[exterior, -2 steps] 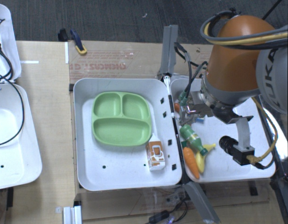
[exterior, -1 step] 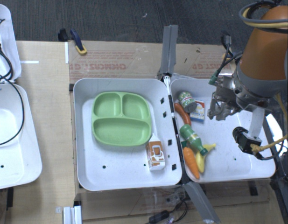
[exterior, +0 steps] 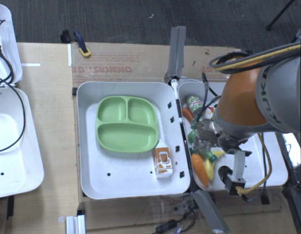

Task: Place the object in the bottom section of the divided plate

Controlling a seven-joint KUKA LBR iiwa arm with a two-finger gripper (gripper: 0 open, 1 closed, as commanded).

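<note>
Claw (exterior: 205, 139) down among toys in right bin (exterior: 272, 177); grip state can't tell. Advice: seat one carrot (exterior: 199, 169) squarely before heading for plate (exterior: 127, 125).

The arm's wrist (exterior: 238, 116) covers the gripper and most of the right bin (exterior: 277, 174). Toy foods by that bin's left wall are partly hidden: a carrot (exterior: 199, 169), a can (exterior: 193, 103). Others there are too small to name.

Smooth matt green plastic plate (exterior: 127, 125), white bins (exterior: 91, 179)
</note>
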